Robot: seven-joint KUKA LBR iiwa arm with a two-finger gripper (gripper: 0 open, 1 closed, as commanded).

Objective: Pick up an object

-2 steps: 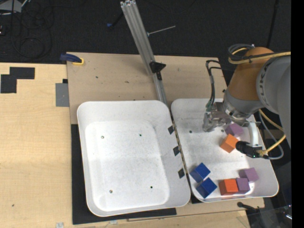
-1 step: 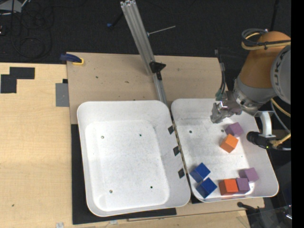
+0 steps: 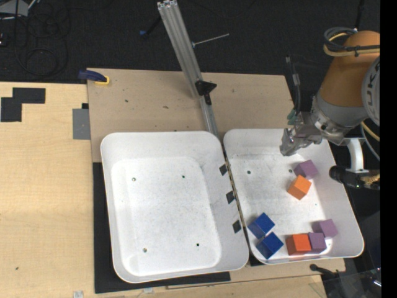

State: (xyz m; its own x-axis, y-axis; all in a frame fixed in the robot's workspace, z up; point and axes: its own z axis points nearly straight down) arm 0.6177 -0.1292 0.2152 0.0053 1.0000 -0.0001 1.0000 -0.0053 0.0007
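The right bin holds several small blocks. A purple block and an orange block lie close together in its right half. Two blue blocks sit near the front, beside a red-orange block and two purple blocks in the front right corner. My gripper hangs over the back right part of this bin, just up and left of the purple block. No block shows between its fingers.
The left bin lies beside the right one, with black clips along the shared rim. A slanted aluminium bar rises behind the bins. Tan bench surface stretches to the left.
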